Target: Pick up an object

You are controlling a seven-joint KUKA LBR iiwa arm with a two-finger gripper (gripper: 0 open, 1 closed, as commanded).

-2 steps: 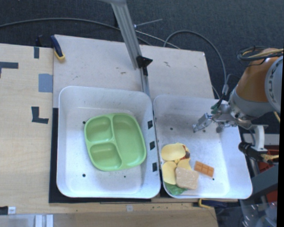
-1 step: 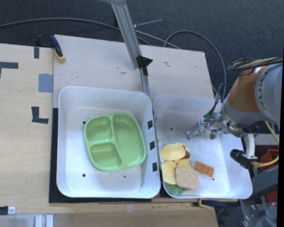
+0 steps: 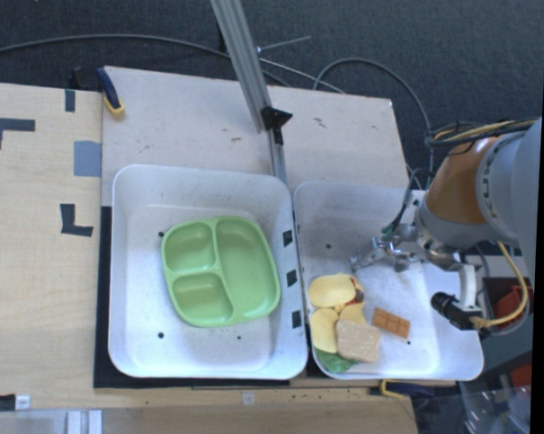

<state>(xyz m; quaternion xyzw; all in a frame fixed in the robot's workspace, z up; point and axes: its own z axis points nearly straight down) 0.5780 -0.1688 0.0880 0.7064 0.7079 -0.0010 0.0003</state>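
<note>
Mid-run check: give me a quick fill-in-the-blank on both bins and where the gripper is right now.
The green divided plate lies in the ____ bin.
The gripper hovers over the ____ bin.
The plate has ____ compartments.
The orange cracker lies to the ____ of the bread slice.

Missing words: left; right; three; right

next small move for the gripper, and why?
Probably shift the gripper toward the near end of the right white bin and lower it: it sits apart from the pale yellow slices, the tan bread-like block and the orange cracker.
</note>
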